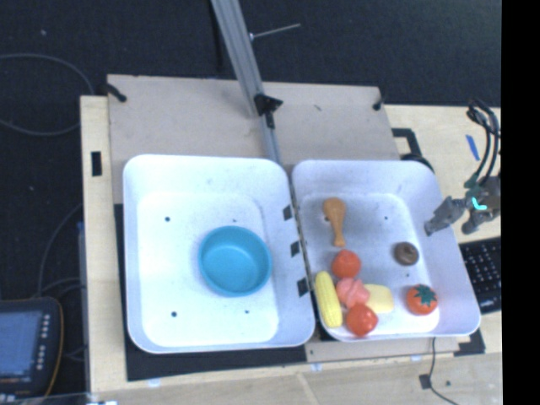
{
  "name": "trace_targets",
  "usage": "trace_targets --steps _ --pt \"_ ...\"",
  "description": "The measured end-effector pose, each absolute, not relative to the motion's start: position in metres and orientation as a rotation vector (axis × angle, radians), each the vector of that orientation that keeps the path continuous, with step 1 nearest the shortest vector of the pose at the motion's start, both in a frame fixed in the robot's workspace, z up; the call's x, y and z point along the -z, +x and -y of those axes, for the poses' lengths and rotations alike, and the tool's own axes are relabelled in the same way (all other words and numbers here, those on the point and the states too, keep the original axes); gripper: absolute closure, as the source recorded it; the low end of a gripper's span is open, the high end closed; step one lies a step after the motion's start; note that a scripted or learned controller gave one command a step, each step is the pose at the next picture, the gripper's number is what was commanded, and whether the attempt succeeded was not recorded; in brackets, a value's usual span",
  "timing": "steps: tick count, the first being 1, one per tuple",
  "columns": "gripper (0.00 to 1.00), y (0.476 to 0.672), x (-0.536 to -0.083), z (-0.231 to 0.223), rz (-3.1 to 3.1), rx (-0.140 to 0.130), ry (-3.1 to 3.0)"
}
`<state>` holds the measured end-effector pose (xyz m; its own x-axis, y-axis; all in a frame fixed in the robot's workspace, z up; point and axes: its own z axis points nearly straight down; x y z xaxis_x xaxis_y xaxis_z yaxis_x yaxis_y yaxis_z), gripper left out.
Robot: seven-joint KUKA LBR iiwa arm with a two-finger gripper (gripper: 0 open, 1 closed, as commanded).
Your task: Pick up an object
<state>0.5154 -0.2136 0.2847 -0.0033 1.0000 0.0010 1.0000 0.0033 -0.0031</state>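
Hovering pincer (453,213): at the right bin's (363,175) right rim, over the edge; whether it is spread or closed, I cannot tell; nothing visible in its grasp.
Left bin (152,184): a blue bowl (234,260) near its middle.
Right bin, upper part: a tan drumstick (336,219).
Right bin, right side: a brown round piece (406,253); a strawberry-like red piece (422,299) near the front right corner.
Right bin, front: a yellow corn cob (328,299), two red tomatoes (346,265), a pink piece (352,292) and a pale yellow piece (379,298), clustered and touching.
Tabletop (321,99): carries both bins.
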Motion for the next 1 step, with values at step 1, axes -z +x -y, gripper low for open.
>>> trace_targets --steps 1 --pt "0.00 0.5162 -0.2876 0.2138 2.227 0.002 -2.219"
